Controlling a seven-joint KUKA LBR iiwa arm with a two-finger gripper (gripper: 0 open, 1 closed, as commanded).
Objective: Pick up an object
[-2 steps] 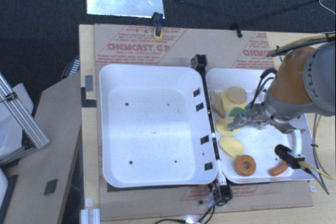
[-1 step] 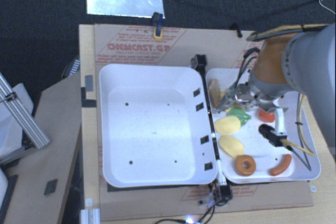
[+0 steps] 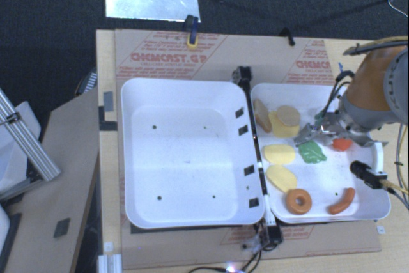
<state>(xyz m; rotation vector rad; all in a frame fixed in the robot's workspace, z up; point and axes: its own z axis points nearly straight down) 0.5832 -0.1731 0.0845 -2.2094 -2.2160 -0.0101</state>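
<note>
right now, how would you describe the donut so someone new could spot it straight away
Look in the right bin, the one holding the toy food, and go to its near edge. The donut lies there, just below a pale yellow piece and left of the sausage. It is the one orange-brown ring with a hole through its middle.

We see the bench (image 3: 160,51), sheeted in printed board, bearing the left bin (image 3: 185,153) and the right bin (image 3: 370,201) side by side.

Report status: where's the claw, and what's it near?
Claw low in right bin, over green piece. Nothing seen held. Yellow pieces and red piece crowd close.
</note>
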